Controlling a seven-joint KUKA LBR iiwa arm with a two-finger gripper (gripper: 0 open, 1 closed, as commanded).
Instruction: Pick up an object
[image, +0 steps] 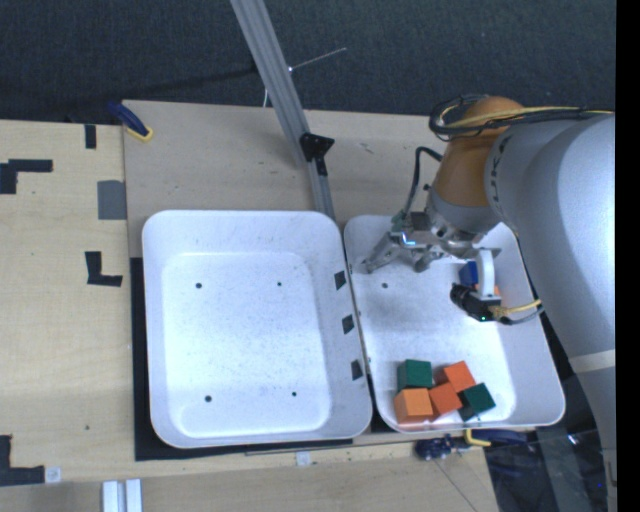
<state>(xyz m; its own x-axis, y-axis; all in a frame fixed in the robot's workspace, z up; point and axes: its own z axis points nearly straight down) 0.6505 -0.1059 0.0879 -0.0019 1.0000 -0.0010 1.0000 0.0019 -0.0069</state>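
The bench (220, 150) carries two white bins. The right bin (400, 310) holds a cluster of blocks (440, 390), orange and green, at its 6 o'clock end; the cluster's long axis runs 9 to 3 o'clock. The hand (398, 255) hovers at the bin's 12 o'clock end, fingers spread wide, holding nothing. The blocks lie toward 5 o'clock from the hand, well apart.

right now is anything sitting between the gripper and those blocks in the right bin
Nothing visible does. The gripper sits over the far end of the right bin, and the green and orange blocks are clustered at its near end. Between them lies just bare bin floor.
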